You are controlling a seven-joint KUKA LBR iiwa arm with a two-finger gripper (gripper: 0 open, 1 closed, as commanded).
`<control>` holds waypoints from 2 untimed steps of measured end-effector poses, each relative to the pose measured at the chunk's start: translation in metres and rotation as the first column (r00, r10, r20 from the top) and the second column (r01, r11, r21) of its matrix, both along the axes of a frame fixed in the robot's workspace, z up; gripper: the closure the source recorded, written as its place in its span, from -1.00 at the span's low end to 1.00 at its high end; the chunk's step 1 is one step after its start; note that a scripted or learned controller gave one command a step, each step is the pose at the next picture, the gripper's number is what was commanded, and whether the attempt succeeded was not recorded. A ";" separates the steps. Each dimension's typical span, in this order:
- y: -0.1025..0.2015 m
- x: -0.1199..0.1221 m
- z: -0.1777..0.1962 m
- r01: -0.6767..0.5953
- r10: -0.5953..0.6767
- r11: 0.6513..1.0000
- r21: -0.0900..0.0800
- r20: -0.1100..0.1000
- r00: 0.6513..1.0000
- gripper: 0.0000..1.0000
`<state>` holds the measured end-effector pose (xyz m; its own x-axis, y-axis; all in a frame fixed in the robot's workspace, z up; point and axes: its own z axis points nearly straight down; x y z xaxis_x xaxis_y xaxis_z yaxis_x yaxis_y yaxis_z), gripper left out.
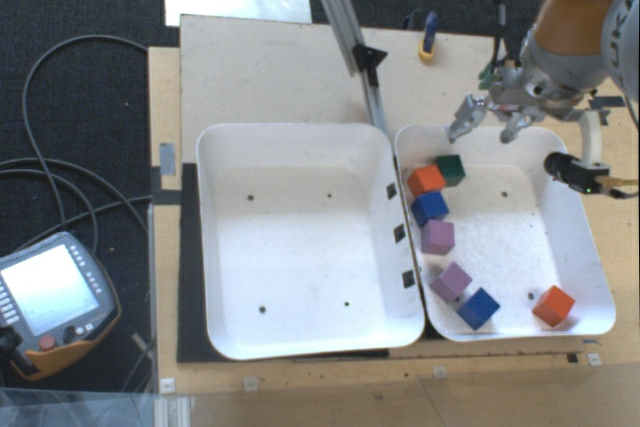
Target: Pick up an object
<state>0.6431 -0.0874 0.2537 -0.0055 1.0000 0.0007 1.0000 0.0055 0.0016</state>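
Several small blocks lie in the right bin (570, 245). A green block (450, 169), an orange block (427, 180), a blue block (430, 207) and a purple block (438, 236) form a column along its left wall. Another purple block (451, 281), a blue block (479, 307) and an orange block (553, 305) rest near its front. My gripper (489, 125) hangs open above the bin's back edge, up and to the right of the green block, with nothing between its fingers.
The left bin (300, 245) stands beside the right one. A slanted metal pole (340, 10) crosses the bench at the back. A small blue and yellow object (428, 39) sits on the board behind. A teach pendant (50, 300) lies at the far left.
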 end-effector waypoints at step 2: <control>-0.076 -0.042 -0.053 0.011 -0.011 1.000 -0.005 0.000 1.000 -1.00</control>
<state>0.6007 -0.1633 0.2010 0.0060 1.0000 -0.0048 1.0000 -0.0060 0.0016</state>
